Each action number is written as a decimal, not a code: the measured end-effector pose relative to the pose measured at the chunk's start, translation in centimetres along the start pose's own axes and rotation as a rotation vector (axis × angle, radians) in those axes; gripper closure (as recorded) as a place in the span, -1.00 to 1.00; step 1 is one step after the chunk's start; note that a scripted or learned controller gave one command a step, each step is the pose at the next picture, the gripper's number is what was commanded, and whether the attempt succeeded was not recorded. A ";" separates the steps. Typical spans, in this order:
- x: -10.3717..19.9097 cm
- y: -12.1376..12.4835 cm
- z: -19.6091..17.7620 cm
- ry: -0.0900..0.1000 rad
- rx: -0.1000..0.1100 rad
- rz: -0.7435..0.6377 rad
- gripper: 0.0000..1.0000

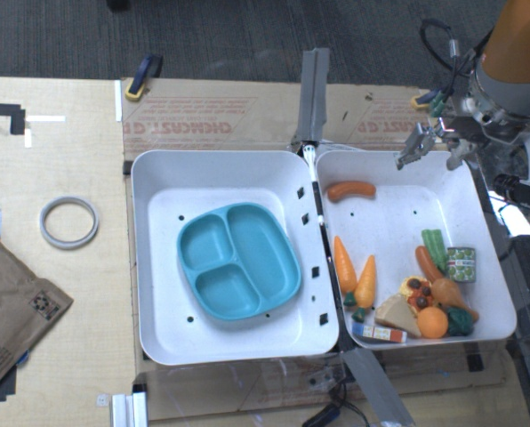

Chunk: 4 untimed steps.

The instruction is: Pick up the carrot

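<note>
Camera view — gripper [434, 146] up over the right bin's [385, 216] far rim, fingers apart, pinching nothing.
You want the carrot [344, 263] by that bin's left wall, another carrot-like piece [365, 280] just beside it — come down along its length, away from the wall. Same bin: sausage [351, 189], green can [461, 263], orange [432, 322], a food pile. Left bin [158, 265] holds a blue divided tray [238, 261].

orange carrot [344, 265], blue tray [238, 261] (white bins [149, 238])
</note>
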State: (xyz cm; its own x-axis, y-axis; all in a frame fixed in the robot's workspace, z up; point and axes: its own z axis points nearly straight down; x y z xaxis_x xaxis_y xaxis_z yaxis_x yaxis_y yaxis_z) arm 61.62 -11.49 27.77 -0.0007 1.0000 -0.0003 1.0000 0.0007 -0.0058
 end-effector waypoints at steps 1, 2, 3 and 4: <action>3.6 -5.3 8.9 0.000 0.000 -0.147 -1.00; 5.8 -10.2 8.9 0.000 -0.001 -0.431 -1.00; 1.3 -12.8 18.9 0.000 -0.003 -0.404 -1.00; 1.2 -12.8 18.2 0.001 0.000 -0.400 1.00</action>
State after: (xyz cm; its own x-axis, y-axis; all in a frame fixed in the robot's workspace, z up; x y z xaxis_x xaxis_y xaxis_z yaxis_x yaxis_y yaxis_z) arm 48.75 -10.27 9.59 -0.3898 0.9209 0.0031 0.9209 0.3898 -0.0049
